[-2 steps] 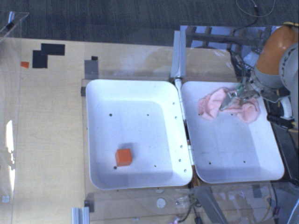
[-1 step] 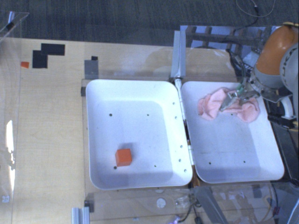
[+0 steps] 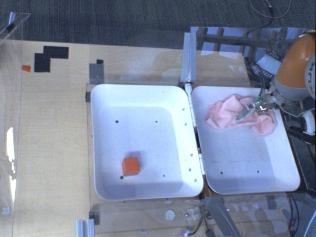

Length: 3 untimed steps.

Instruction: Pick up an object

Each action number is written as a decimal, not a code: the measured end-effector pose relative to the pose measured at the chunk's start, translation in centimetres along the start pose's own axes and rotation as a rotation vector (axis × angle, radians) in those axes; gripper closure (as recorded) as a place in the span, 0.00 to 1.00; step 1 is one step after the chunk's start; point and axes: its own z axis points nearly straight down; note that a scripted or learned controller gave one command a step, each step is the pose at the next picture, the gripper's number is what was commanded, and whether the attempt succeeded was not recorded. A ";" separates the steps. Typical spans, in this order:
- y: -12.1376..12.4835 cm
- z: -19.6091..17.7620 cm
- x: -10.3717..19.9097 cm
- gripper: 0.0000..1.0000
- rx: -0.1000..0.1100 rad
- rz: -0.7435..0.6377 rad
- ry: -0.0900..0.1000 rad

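Note:
A crumpled pink cloth [image 3: 228,113] lies in the far part of the right bin [image 3: 247,177]. My gripper [image 3: 253,109] is down on the cloth's right half, reaching in from the right, and its tip is partly sunk among the folds. A small orange cube [image 3: 131,166] rests in the near left part of the left bin [image 3: 148,107], far from the gripper.
The two bins meet at a grey divider [image 3: 195,132]. Black and orange markers [image 3: 47,58] sit on the wooden bench at the far left. Cables and metal framing [image 3: 256,43] crowd the area behind the right bin.

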 end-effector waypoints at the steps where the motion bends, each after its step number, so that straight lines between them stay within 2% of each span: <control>1: 0.4 1.2 1.2 0.00 -0.005 -0.093 -0.005; 2: 0.7 -0.1 1.1 1.00 -0.012 -0.094 -0.010; 3: 0.7 -0.1 1.1 0.00 -0.012 -0.094 -0.010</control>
